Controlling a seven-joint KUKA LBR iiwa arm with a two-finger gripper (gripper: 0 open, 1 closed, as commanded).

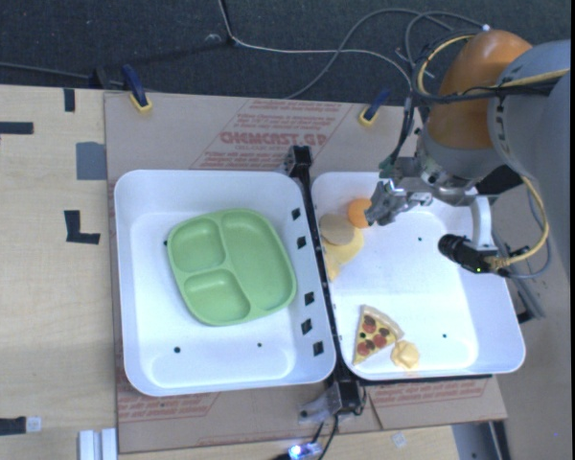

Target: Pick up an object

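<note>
At the upper left corner of the right bin (479, 348), close against the divider, an orange ball (359, 209) lies touching a tan round piece (336, 230) and a pale yellow piece (342, 254). Immediately right of the ball hangs the gripper (381, 211), its tips beside the ball; whether they are spread or pressed together cannot be told. Bare white floor opens across the bin's centre and right. Toward the lower edge lie a pizza slice (374, 333) and a yellow lump (404, 355). Frame left, the left bin (139, 286) holds a green divided plate (231, 265).
</note>
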